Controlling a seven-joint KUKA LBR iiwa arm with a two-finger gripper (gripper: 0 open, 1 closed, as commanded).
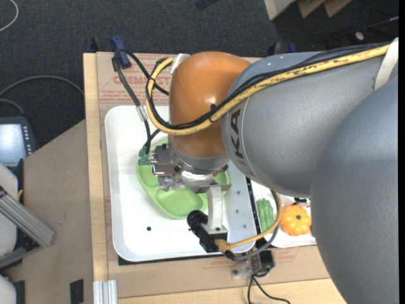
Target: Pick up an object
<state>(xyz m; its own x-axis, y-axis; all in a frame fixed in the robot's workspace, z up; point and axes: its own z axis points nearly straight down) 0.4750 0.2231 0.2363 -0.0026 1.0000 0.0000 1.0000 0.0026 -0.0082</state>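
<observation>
A light green flat object (169, 198) lies in the left white bin (126, 170), partly covered by the arm's wrist. The gripper (183, 183) hangs straight down over this green object, hidden beneath the orange wrist band (199, 106) and grey flange. In the right bin, an orange pumpkin-like object (295, 220) and a green ribbed object (265, 213) peek out from under the arm.
The big grey arm (316, 125) covers most of the right bin. A black cable fitting (204, 230) and a yellow cable hang near the left bin's front edge. The wooden bench edge (95, 170) runs along the left; dark floor lies beyond.
</observation>
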